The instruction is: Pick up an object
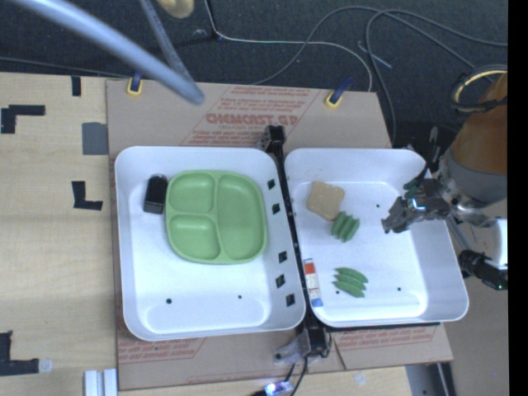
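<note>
Gripper (pixel 399 219) hovers at the right bin's (pixel 412 304) right side, nothing held; can't tell finger spacing. Approach stage. Next, drop onto the ridged green piece (pixel 345 226).

Green tray (pixel 217 217) in left bin (pixel 136 304) — gripper (pixel 404 213) over right bin (pixel 429 304)

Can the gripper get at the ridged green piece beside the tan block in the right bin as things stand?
Probably yes. The gripper sits over the right white bin, and bare bin floor lies between it and the ridged green piece. The tan block touches its far side only.
</note>
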Robot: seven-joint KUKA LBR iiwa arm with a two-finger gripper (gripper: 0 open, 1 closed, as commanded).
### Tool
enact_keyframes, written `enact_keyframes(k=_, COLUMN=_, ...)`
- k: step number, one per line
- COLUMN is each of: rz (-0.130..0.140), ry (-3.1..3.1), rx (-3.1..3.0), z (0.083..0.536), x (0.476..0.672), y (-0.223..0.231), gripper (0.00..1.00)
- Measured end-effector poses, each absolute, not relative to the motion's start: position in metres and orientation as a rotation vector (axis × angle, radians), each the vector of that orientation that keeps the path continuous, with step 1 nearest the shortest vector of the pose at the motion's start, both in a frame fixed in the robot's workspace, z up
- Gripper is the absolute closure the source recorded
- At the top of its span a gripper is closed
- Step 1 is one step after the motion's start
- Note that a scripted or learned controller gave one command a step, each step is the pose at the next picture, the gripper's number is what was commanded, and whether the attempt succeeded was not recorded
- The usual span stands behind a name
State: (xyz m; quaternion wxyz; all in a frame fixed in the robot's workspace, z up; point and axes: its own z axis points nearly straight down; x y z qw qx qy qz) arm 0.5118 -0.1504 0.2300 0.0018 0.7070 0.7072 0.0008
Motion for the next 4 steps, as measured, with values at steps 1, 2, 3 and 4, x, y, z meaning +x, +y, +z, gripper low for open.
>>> enact_keyframes(k=1, rz=-0.001, ry=2.228, rx=2.217, z=0.218, x=0.514, y=-0.098, gripper=1.0)
enact_keyframes(k=2, rz=-0.001, ry=2.227, rx=2.218, z=0.217, x=0.514, y=-0.055, gripper=1.0)
enact_keyframes(k=3, rz=0.0, ry=2.232, rx=2.214, z=0.215, x=0.515, y=0.009, gripper=1.0)
enact_keyframes(k=4, rz=0.0, ry=2.231, rx=2.214, z=0.228, x=0.517, y=0.063, gripper=1.0)
